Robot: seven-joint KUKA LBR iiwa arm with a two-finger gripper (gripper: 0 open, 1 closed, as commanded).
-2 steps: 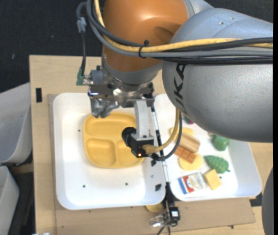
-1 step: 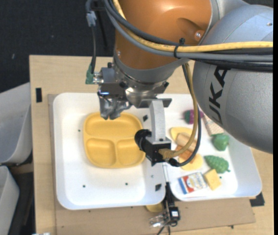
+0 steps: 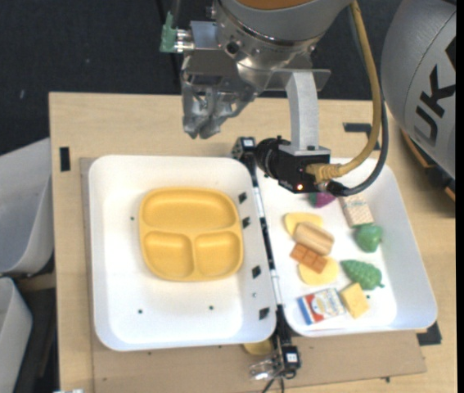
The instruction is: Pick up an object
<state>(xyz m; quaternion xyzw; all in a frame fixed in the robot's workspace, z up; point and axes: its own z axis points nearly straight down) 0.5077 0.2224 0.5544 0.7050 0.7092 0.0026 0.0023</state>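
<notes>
My gripper hangs high over the bench, above the back edge of the left bin, and I see nothing held under it. In that bin lies a yellow compartment tray. The right bin holds small toy foods: a tan bread roll, a brown waffle piece, a pale cracker, a green lump, a green leafy piece, a yellow wedge, a small red, white and blue carton and a purple piece, partly hidden by the robot.
Flat yellow slices lie under and beside the roll and the waffle piece. A black-clipped divider separates the two bins. Bare wooden bench runs behind the left bin. White containers stand off the bench to the left.
</notes>
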